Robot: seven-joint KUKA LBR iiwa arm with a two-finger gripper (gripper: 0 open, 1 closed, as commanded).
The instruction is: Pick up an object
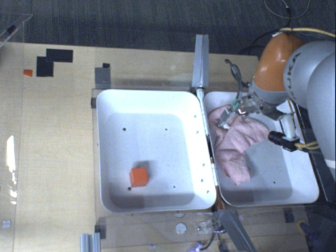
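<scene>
Nearest us is the front rim of the left bin point(157, 208), with an orange cube point(139, 177) lying toward its front-left corner, well apart from the arm. In the right bin point(273, 196) a pink cloth point(236, 146) lies crumpled along the left wall, from near the back edge to past the middle; we'd guess it slumped there as soft fabric does. We judge the cloth to be the target, since the gripper point(234, 112) sits right at its back end, near the bin's back-left corner. Arm point(307, 72) comes in from the right over the bin's back edge, orange band up, wrist pitched down and leftward toward the cloth. Gripper touches or hovers just over the fabric; whether it's released or clenched, we cannot tell, and no cloth is visibly pinched.
</scene>
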